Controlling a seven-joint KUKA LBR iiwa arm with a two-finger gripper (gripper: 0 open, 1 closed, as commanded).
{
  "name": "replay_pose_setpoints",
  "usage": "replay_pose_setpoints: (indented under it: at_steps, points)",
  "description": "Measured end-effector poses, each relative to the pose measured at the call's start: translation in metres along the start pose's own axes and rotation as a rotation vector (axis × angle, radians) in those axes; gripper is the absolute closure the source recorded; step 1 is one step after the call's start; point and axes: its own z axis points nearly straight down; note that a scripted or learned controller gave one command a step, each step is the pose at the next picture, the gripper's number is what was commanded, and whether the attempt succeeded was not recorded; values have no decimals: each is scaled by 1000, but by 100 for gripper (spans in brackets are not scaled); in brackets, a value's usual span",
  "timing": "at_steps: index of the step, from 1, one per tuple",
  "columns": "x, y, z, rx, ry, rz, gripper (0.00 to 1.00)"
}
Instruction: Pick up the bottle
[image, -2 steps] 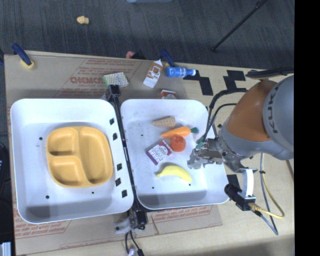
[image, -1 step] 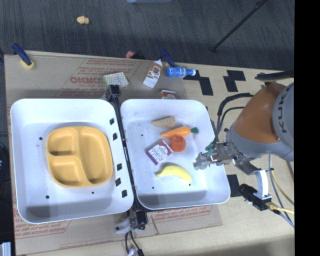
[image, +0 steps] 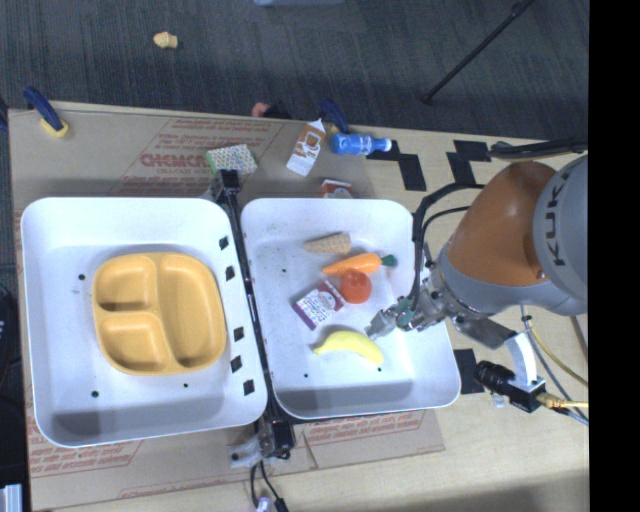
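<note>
A small blue bottle (image: 360, 145) lies on its side on the cardboard behind the right bin (image: 432, 372), outside both bins. My gripper (image: 393, 319) hangs low at the right side of the right bin, just right of a yellow banana (image: 348, 345). It is far from the bottle, and nothing shows in its grasp. The grey arm with its orange band (image: 505, 225) covers the bin's right rim.
The right bin holds a carrot (image: 352, 265), an orange-red round piece (image: 357, 288), a purple packet (image: 318, 304) and a tan roll (image: 328, 243). A yellow divided plate (image: 160, 310) fills the left bin (image: 40, 330). A small carton (image: 307, 148) and a green pad (image: 232, 157) lie near the bottle.
</note>
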Motion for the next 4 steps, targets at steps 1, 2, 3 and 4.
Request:
replay_pose_setpoints:
  at_steps: [1, 2, 3, 4]
  points:
    - [-32, -10, -9, -2, -4, 16, 100]
    - [21, 7, 24, -1, -2, -298, 100]
    - [-39, -12, -98, -4, -8, -345, 100]
    - [-47, -15, 2, -1, -2, -189, 100]
